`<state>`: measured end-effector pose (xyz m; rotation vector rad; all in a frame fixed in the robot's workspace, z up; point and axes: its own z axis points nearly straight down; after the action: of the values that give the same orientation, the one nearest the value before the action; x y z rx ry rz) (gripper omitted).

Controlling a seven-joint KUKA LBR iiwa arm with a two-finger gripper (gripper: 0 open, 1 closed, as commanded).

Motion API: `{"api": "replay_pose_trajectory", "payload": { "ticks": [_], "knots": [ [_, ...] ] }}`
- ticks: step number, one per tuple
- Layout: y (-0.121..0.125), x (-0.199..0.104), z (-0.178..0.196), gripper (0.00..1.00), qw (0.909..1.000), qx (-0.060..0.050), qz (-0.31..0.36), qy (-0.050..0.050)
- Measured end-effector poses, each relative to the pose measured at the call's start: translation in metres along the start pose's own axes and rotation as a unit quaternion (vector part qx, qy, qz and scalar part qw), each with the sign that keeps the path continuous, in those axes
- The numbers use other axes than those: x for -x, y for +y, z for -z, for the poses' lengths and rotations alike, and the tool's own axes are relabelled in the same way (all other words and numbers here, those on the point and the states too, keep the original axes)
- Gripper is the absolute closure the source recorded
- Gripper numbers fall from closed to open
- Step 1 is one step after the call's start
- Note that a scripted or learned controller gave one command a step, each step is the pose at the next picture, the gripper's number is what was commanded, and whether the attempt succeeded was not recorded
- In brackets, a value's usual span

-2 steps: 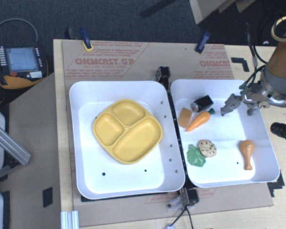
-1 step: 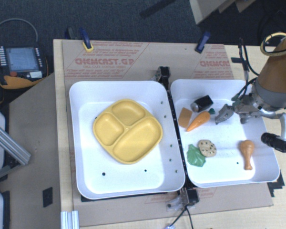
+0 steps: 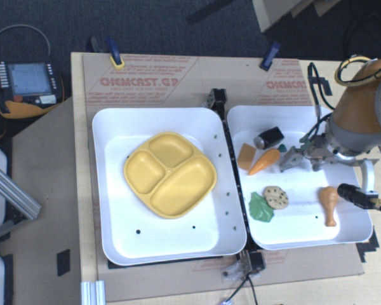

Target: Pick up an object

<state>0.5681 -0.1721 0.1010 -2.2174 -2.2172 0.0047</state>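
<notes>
The right bin (image 3: pixel 305 234) holds several toy foods. An orange carrot (image 3: pixel 265 161) lies beside an orange wedge (image 3: pixel 246 155), with a black and grey piece (image 3: pixel 268 137) just behind them. Nearer the front are a speckled cookie (image 3: pixel 275 197) overlapping a green leaf (image 3: pixel 261 208), and a tan drumstick (image 3: pixel 329 204) at the right. My gripper (image 3: pixel 291 159) is low over the bin, just right of the carrot's thick end, and I see nothing held in it. The grey arm with its orange band (image 3: pixel 360 110) comes in from the right.
The left bin (image 3: pixel 114 227) carries a yellow divided plate (image 3: pixel 170 173) in its middle. A black bar (image 3: pixel 231 170) runs between the two bins. White floor lies bare between the cookie and the drumstick. A cardboard sheet (image 3: pixel 178 75) lies under both bins.
</notes>
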Motion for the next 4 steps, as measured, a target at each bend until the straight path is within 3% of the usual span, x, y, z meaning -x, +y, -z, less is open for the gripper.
{"api": "replay_pose_trajectory", "payload": {
  "ticks": [1,3,4],
  "knots": [
    [0.001,0.0,0.014,1.0,1.0,0.003,0.0,-0.001],
    [0.007,-0.006,0.137,1.0,1.0,0.008,0.001,-0.003],
    [0.008,-0.006,0.144,1.0,1.0,0.005,0.001,-0.002]
  ]
}}
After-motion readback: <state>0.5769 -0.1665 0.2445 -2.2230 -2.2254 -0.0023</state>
